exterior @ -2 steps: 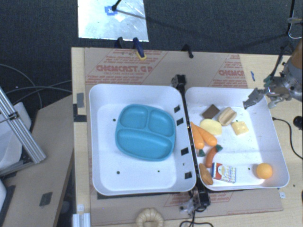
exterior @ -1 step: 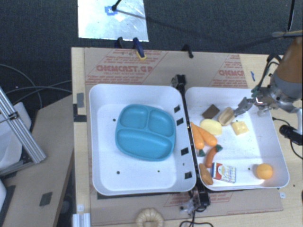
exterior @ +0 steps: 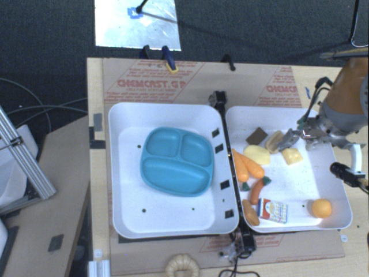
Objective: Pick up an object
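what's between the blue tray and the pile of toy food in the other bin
In the camera view, the two bins' adjoining white walls with black clips lie between the blue tray and the toy food.

Robot arm [exterior: 346,100], distal section. A broad orange band wraps the upper link; beneath it sits a rounded grey wrist housing. A blue cable [exterior: 316,90] runs along the band's left side. The gripper [exterior: 289,139] is pale metallic grey, with small bracket-like parts at its base. A separate black cylindrical fitting [exterior: 347,173] projects lower down.
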Robot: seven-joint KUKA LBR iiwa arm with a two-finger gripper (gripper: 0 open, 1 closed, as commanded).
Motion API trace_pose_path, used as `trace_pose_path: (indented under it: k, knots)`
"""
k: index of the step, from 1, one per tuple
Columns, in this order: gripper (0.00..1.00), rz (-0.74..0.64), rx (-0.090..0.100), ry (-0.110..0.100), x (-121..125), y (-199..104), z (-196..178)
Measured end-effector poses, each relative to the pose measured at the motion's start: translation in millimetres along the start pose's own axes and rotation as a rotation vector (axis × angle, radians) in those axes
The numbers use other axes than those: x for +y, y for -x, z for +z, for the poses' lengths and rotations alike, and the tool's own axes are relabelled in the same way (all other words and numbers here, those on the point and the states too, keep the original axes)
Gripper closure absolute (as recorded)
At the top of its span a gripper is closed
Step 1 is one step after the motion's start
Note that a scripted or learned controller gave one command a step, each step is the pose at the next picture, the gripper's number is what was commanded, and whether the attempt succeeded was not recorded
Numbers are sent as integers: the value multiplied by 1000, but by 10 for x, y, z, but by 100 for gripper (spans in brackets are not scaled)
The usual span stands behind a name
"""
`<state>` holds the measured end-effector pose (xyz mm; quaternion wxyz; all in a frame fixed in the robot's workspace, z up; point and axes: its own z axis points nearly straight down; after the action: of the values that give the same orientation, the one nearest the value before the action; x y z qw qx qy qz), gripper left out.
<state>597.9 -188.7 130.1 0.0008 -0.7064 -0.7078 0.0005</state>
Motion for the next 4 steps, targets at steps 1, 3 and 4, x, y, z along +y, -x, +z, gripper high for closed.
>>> trace_pose_path:
  k: [1, 3, 4]
  knots:
    - [0, 0, -5, 8, 20, 7, 449]
    - [100, -3, -3, 11, 159, -13, -363]
    - [100, -3, -3, 11, 179, -9, -914]
